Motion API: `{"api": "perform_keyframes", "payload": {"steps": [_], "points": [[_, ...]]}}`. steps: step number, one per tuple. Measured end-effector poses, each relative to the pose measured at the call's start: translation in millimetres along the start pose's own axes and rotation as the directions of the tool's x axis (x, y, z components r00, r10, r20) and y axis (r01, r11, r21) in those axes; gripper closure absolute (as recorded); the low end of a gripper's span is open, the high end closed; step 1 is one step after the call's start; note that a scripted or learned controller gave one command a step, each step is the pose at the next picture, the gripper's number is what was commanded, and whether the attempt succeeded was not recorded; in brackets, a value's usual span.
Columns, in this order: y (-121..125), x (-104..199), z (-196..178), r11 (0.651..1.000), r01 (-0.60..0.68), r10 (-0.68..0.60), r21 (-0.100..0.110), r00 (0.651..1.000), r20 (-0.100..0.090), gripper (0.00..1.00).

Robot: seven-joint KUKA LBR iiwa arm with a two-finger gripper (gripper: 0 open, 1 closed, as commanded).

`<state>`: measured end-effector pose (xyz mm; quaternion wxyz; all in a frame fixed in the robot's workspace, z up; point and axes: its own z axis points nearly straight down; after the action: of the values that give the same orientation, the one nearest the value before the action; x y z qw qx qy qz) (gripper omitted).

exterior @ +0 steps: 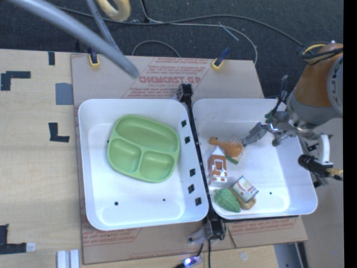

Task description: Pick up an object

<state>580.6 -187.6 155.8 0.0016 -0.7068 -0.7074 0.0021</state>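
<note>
I am watching the bench through the fixed overhead camera. Taking the black divider (192, 149) between the two white bins as my landmark: the left bin (92, 166) is lying on its far side from the arm, and it is carrying a green sectioned tray (144, 148), sitting flat, just beside the divider.

The right bin (290, 200) is lying on the arm's side of the divider. Inside it I am seeing four small items bunched close to the divider. An orange drumstick-like toy (227, 146) is lying nearest the top of the bunch. Below it, an orange-and-white carton (217, 169) is sitting just beside the divider. Lower again, a green leafy toy (227, 200) is resting near the bin's front wall, with a small white-and-tan box (244, 189) touching it on the side away from the divider.

The arm (315, 88) is reaching in from the side away from the divider, its orange band showing above the wrist. The gripper (252, 137) is hanging over the right bin, pointing toward the divider, its tip just beside the drumstick-like toy. I cannot tell how the gripper is set; nothing is visibly caught in it.
</note>
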Motion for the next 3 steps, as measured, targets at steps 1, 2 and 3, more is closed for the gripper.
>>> {"api": "perform_keyframes", "payload": {"steps": [1,2,3], "points": [[9,1,53,1.0,0.001,-0.001,0.001,1.0,0.0,0.0],[11,0,67,1.0,0.0,0.0,-0.007,1.0,0.001,0.0],[15,2,52,1.0,0.002,-0.002,-0.019,1.0,-0.002,1.0]]}}
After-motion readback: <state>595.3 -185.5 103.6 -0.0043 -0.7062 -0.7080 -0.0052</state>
